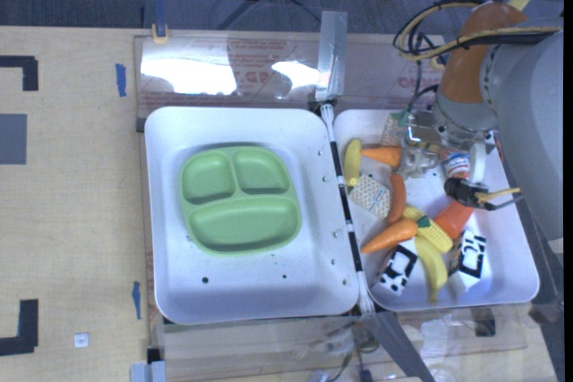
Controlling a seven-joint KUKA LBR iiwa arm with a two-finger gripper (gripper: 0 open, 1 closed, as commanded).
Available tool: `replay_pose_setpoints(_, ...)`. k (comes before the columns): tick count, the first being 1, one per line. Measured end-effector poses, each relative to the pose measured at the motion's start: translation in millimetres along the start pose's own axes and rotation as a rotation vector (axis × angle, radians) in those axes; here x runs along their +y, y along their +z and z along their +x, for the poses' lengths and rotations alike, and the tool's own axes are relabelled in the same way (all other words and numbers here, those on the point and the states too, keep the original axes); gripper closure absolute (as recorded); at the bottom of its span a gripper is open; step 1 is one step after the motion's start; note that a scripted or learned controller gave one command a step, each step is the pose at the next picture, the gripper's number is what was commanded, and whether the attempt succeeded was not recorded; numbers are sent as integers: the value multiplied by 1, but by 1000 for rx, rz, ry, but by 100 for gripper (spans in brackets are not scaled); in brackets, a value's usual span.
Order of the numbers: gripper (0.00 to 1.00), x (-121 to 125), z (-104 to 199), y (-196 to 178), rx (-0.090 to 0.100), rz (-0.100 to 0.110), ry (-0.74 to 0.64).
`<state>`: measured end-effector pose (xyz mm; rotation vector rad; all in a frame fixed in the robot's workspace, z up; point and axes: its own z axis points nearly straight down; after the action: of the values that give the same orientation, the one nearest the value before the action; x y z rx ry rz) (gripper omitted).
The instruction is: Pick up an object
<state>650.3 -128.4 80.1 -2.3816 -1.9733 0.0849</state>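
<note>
Right bin (512,275): tool (419,158) low over carrot (383,155).

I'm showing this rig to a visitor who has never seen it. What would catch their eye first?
Probably the green divided tray, alone in the left bin. Next, the bright heap in the right bin: orange carrots, a yellow banana and black-and-white marked blocks. Above it hangs the grey arm with its orange band.

The left bin (170,148) has bare white floor all round the green divided plate (239,197) at its centre; the right bin (510,273) is crowded through its middle with toys (407,224), leaving open floor only at lower right
</note>
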Motion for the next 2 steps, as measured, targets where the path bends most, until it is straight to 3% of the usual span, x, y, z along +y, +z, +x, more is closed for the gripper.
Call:
replay_pose_setpoints(1,100,-6,-36,-152,17,-72,174)
replay_pose_setpoints(2,100,-6,-34,-163,15,-73,168)
